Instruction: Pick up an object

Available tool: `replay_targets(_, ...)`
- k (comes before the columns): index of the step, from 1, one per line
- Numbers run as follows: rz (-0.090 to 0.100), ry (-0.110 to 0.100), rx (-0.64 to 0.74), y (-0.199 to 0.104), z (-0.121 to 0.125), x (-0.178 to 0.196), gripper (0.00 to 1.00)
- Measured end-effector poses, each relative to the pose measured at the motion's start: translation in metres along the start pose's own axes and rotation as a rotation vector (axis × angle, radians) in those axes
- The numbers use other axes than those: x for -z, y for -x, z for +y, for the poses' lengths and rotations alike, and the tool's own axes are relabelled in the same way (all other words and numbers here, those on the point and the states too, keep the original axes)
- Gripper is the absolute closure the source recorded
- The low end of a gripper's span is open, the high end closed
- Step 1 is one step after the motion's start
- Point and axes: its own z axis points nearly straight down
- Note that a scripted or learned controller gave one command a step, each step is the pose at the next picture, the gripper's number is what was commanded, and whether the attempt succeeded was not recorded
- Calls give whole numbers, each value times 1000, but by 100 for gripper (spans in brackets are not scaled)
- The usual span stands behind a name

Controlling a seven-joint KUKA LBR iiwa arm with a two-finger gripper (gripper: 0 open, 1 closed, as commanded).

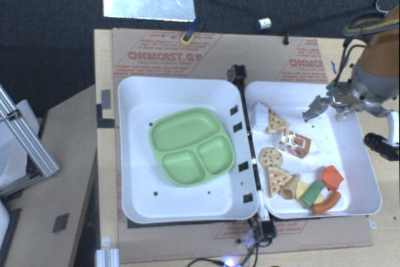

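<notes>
Camera view: we look down at a slant on two shallow white bins set side by side on a cardboard sheet.
Left bin (134,153): we log one green divided plate (192,146), three compartments, lying near the bin's centre.
Right bin (365,159): we log a cluster of toy food, mostly from 6 to 9 o'clock of the bin's centre.
Item 1: a triangular pizza slice (275,120) at about 10 o'clock, near the divider.
Item 2: a small clear packet with orange print (295,143), close to the centre.
Item 3: a round cracker (270,157) at 8 o'clock, just beside a second pizza slice (278,180) below it.
Item 4: an orange block (332,177) at 5 o'clock, apart from the packet.
Item 5: a green piece (310,193) and a reddish sausage (327,202) lying touching near the front wall, with a pale yellow piece (299,187) just beside them.
Arm: grey with an orange band, entering from 3 o'clock over the right bin's far corner.
Gripper (314,108): we see it above the bin at about 1 o'clock, nothing visibly between its tips; whether it is spread or closed we cannot tell.
Nearest item to gripper: the packet, at its 7 o'clock, not touching.
</notes>
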Motion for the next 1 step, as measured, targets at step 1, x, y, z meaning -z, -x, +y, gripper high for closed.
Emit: replay_targets(1, 0, -3, 0, -1, 5, -42, 0)
